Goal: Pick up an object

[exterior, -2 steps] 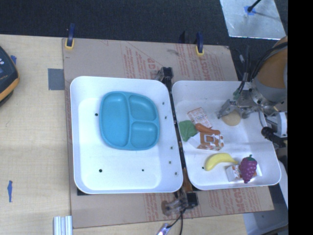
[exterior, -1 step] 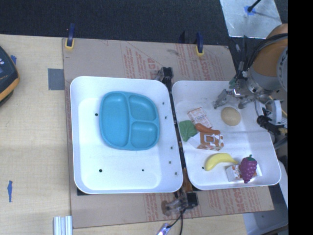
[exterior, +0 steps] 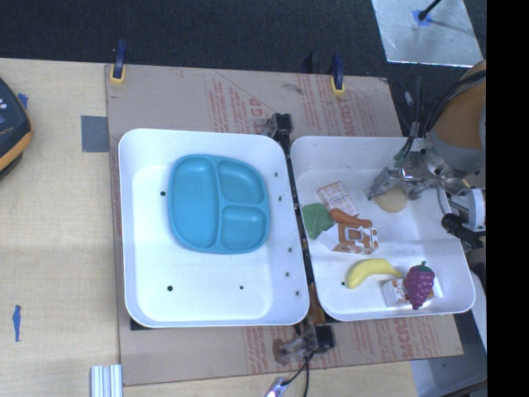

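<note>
Objects for picking lie in the right bin [exterior: 463, 303], all loose on its white floor; largest to smallest on the bench: a cardboard sheet [exterior: 207, 98] under both bins, clamped at its far edge; the left bin [exterior: 140, 296] holding a blue divided plate [exterior: 219, 203], set toward its far half; the right bin, touching the left along a shared edge; the grey arm [exterior: 459, 126] entering from the right over the right bin's far corner; the gripper [exterior: 395, 186] low over a pale round object [exterior: 393, 202] at the bin's far side; cannot tell whether its pincer is released or clenched, nor whether it grasps anything; banana [exterior: 370, 271] near the front; purple grapes [exterior: 421, 283] just right of it, beside a small printed packet [exterior: 397, 292]; a brown-and-white carton [exterior: 356, 238] mid-bin; an orange carrot-like piece [exterior: 350, 218] touching it; a green piece [exterior: 316, 220] at the left wall; a small white-and-red packet [exterior: 334, 195] beyond.
</note>
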Controlling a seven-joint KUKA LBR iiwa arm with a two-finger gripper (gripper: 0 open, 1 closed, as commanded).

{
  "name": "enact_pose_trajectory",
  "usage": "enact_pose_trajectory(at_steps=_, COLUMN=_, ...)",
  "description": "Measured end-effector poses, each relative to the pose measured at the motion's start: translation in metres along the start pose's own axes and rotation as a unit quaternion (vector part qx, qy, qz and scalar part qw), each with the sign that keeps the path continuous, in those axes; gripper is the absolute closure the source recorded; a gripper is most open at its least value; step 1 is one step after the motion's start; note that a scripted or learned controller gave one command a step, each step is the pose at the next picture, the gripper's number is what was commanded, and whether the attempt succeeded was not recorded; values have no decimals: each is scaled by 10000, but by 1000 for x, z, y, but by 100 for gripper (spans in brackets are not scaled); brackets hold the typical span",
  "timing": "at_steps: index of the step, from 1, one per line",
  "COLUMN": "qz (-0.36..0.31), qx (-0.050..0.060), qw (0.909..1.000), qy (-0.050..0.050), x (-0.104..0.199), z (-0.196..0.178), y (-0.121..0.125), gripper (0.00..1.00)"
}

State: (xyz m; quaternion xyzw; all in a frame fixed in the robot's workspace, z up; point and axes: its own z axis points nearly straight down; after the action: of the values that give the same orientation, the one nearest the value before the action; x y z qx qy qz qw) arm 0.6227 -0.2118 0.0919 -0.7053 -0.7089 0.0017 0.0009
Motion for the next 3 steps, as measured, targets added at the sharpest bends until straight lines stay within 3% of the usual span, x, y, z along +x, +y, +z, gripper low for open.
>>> enact_pose_trajectory(at_steps=1, qz=7, qx=-8, qw=10000, qy=7, x=0, z=0, y=34, gripper=0)
enact_pose_trajectory(at_steps=2, qz=0, qx=-1, qw=10000, qy=0, x=0, z=0, y=-2, gripper=0)
enact_pose_trajectory(at_steps=3, qz=8, qx=-8, qw=10000, qy=7, x=0, z=0, y=34, gripper=0)
